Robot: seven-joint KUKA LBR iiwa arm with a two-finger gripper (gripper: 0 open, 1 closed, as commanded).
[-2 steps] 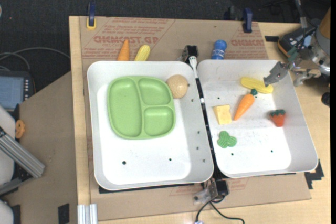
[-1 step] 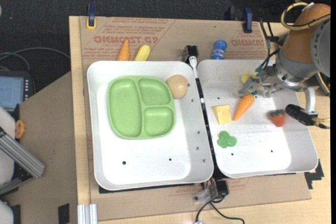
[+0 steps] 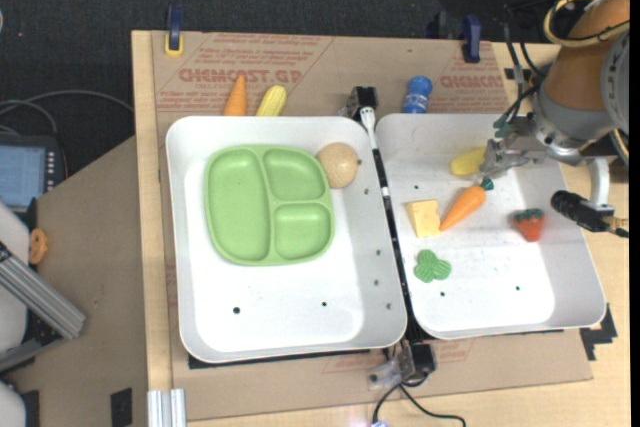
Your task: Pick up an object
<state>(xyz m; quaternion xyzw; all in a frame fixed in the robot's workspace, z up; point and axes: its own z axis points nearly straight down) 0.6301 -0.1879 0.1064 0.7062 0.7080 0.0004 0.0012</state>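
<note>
The right bin (image 3: 560, 300) holds an orange toy carrot (image 3: 463, 207), a yellow cheese wedge (image 3: 424, 217), a green leafy piece (image 3: 432, 267), a red strawberry (image 3: 529, 226) and a yellow piece (image 3: 466, 162). My gripper (image 3: 496, 160) hangs low over the bin's far side, just right of the yellow piece and above the carrot's green top. Nothing visibly sits in it. In the left bin (image 3: 280, 320) lie a green divided plate (image 3: 270, 203) and a beige ball (image 3: 339, 164).
Behind the bins on the cardboard lie a small carrot (image 3: 235, 97), a corn cob (image 3: 271, 100) and a blue bottle (image 3: 417, 95). A black cable runs along the seam between the bins. The arm's grey body (image 3: 580, 90) fills the far right corner.
</note>
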